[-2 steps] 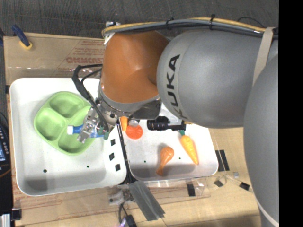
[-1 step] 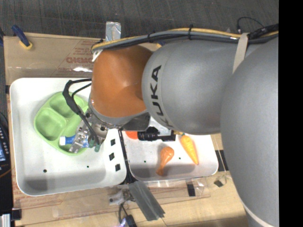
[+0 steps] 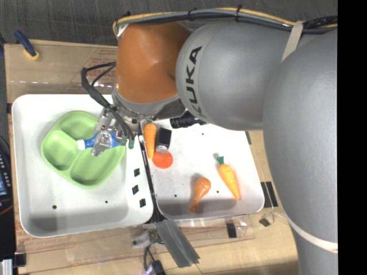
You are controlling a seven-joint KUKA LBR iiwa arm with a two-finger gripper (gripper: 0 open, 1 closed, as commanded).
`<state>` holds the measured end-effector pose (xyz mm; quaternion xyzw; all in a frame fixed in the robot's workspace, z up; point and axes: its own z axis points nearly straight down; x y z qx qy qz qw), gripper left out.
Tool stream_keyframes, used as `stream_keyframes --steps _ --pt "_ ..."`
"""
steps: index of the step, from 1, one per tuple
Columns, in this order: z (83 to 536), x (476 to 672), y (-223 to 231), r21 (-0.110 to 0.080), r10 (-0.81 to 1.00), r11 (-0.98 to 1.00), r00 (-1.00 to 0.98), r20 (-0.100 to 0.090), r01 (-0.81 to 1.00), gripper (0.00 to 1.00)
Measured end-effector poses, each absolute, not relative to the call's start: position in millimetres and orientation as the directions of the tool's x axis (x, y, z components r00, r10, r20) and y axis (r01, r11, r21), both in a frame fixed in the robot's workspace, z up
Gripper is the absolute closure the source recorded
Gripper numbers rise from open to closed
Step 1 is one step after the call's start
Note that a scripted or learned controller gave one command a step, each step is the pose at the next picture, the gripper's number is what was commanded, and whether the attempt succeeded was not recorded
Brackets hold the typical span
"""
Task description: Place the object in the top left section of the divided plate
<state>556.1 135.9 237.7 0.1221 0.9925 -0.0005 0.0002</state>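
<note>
Gripper point(image 3: 105, 140) over green divided plate point(image 3: 69, 153); blue object point(image 3: 92, 144) partly hidden beneath.

Robot lab: KUKA arm point(image 3: 246, 67), bins point(image 3: 34, 211)

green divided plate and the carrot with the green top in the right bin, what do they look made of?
Divided plate: looks like moulded plastic, one even lime green with a soft sheen and rounded compartment walls; melamine is possible.
Carrot: probably a plastic toy, uniform saturated orange, smooth, with a small stubby green top; rubber or foam can't be ruled out from this view.
</note>
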Motion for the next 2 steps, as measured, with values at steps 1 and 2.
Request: stream_keyframes --steps 1,2 --pt "267 596.9 127 0.000 0.089 0.996 -0.996 -0.003 0.089 1.00" --pt "325 554.5 75 -0.001 -0.186 0.982 -0.982 -0.005 -0.186 1.00"
